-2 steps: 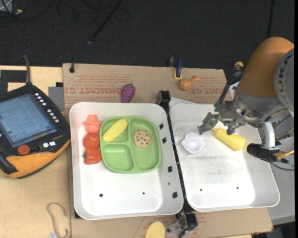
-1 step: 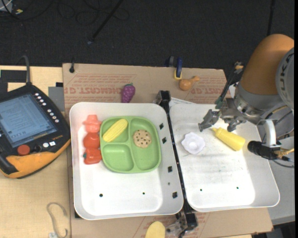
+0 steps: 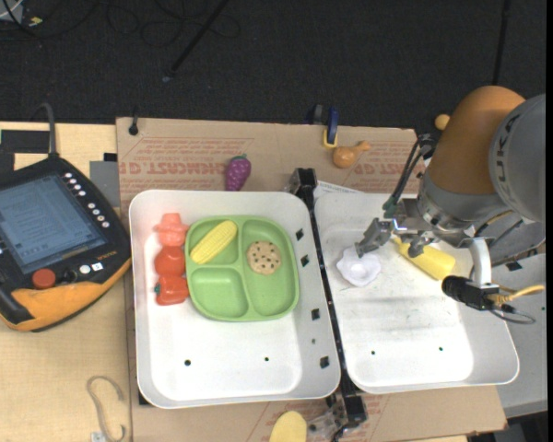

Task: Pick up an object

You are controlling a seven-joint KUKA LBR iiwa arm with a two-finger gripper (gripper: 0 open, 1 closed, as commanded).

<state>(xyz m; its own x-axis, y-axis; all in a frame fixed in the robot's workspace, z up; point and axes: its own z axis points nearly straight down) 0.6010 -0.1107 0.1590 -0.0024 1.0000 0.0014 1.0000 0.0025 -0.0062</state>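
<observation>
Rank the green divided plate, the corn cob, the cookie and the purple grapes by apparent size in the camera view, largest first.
1. Green divided plate
2. Corn cob
3. Cookie and purple grapes: they look about alike, so unranked.

One camera watches me, fixed above the counter [image 3: 46, 376] and looking down at a slant toward its far edge, where a dark backdrop [image 3: 258, 44] fills the top of the view. It sits far enough back to take in both white bins whole: the left bin [image 3: 166, 366] lies a little left of centre, the right bin [image 3: 442, 357] beside it toward the right edge. My arm [image 3: 484, 155] comes in from the view's right, its orange band and grey body large in the frame because it rises toward the lens. At the left the camera also catches a control pendant [image 3: 46, 238] lying on the counter, and brown cardboard [image 3: 194, 150] behind the bins.
</observation>
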